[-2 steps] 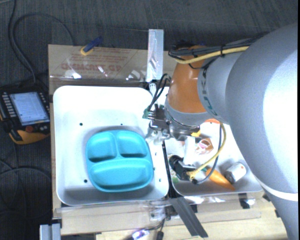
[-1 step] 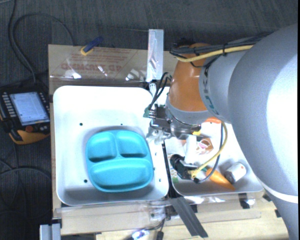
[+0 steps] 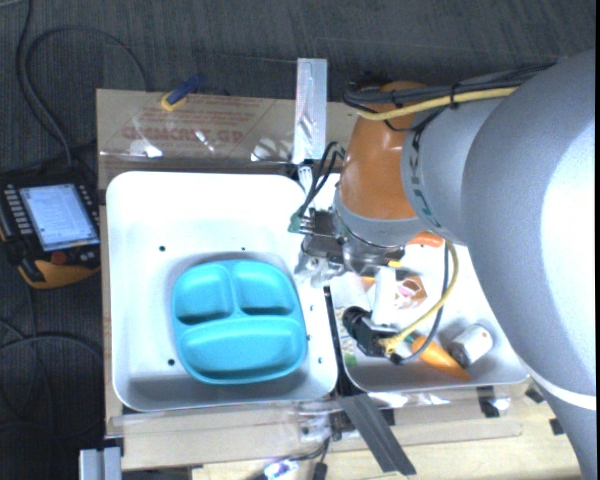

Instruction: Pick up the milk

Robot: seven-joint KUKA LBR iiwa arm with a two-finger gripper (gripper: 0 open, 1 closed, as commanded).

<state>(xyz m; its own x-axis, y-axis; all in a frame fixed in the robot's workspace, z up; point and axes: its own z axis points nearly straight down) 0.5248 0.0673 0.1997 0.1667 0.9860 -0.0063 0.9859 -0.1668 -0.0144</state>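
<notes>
Dark carpet surrounds a bench bearing two shallow white bins. Big grey robot arm with an orange band [image 3: 380, 168] reaches in to the right of a blue divided plastic plate [image 3: 240, 318]. Its gripper [image 3: 365, 268] hangs just right of the plate; whether it is open or closed cannot be told. A small white carton with pink print [image 3: 398, 293], likely the milk, lies just beyond, partly hidden. It is probably light and crushable, so grip gently across its flat sides.

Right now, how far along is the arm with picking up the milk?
Done: the gripper sits low over the right shallow white bin. In hand: the approach to the small white carton with pink print, likely the milk, lying beside it; no hold visible. Left: grasp and lift.
</notes>
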